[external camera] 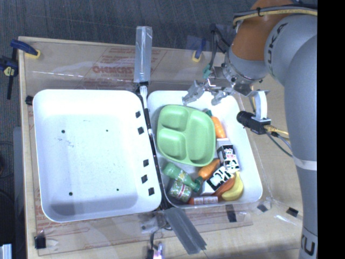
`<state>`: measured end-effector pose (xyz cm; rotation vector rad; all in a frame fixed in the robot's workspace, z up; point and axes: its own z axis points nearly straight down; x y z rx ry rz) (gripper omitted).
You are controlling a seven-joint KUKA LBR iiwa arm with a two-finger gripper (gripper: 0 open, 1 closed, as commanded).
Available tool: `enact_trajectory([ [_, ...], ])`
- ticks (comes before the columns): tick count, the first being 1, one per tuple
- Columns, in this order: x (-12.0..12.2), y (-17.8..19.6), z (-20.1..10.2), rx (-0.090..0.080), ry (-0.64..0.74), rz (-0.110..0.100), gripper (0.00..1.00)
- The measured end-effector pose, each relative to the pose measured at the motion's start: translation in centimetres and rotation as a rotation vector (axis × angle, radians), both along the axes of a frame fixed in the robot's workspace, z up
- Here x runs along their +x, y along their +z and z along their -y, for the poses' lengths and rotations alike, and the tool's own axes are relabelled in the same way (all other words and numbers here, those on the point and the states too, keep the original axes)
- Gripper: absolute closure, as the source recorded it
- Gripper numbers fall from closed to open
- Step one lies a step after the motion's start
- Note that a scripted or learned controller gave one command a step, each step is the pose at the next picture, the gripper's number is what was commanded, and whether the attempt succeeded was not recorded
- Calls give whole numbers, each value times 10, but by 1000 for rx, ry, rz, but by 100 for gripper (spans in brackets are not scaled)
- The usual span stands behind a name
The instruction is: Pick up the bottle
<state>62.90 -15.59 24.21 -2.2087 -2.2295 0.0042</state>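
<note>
We see the hand (206, 92) hovering with its fingers spread and nothing between them, over the upper edge of the right bin (253, 161), while the bottle (180, 183) lies at that bin's lower left.

The bottle is green and clear, resting on its side just below the green divided tray (186, 135) and beside an orange carrot-like piece (208, 170). To its right we make out a black-and-white patterned box (225, 166) and a yellow banana (233, 189); a thin reddish item (204, 200) along the bin's lower wall is too small for us to name, perhaps a marker. The left bin (86, 155) fills the middle left of the frame, and both bins sit on the bench (269, 220).
</note>
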Motion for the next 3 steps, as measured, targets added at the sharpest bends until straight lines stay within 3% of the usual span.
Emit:
enact_trajectory([
  [1, 30, -133, -4, -2, 129, 12, 0],
  [2, 30, -124, -6, -1, 135, 10, 100],
  [3, 8, -150, 9, 0, 155, 3, 100],
])
